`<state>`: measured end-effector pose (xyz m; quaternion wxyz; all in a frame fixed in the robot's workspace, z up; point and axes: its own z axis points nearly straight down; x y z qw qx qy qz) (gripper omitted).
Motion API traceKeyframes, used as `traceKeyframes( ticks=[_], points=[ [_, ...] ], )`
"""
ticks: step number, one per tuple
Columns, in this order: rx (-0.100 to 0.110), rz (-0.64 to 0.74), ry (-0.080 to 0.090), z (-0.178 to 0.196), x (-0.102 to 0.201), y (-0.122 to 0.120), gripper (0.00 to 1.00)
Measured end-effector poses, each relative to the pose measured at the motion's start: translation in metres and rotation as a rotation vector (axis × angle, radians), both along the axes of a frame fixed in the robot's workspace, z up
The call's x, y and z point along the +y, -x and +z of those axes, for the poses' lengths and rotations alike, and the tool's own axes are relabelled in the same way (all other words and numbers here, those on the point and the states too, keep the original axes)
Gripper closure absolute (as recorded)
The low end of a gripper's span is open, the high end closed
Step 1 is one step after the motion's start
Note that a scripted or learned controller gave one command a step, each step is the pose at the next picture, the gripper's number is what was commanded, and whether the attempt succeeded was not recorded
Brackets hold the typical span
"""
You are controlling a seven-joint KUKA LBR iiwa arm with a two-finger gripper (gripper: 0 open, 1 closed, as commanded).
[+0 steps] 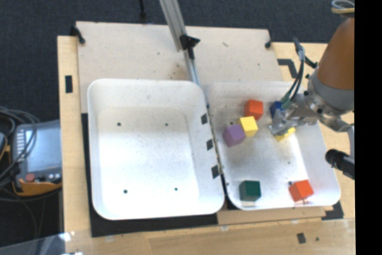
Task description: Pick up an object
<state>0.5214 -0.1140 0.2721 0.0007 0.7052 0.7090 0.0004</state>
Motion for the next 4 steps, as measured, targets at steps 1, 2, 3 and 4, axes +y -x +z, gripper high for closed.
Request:
traceKeyframes(
  ticks=[1, 2, 3, 4],
  points=[
    [0.000, 0.002, -0.001, 0.001, 0.051, 0.010, 1.00],
    [0.002, 0.002, -0.002, 0.000, 0.105, 0.014, 1.00],
    [0.002, 0.002, -0.002, -0.006, 0.155, 0.024, 1.00],
    [0.002, 0.002, -0.001, -0.016, 0.210, 0.019, 1.00]
  ],
)
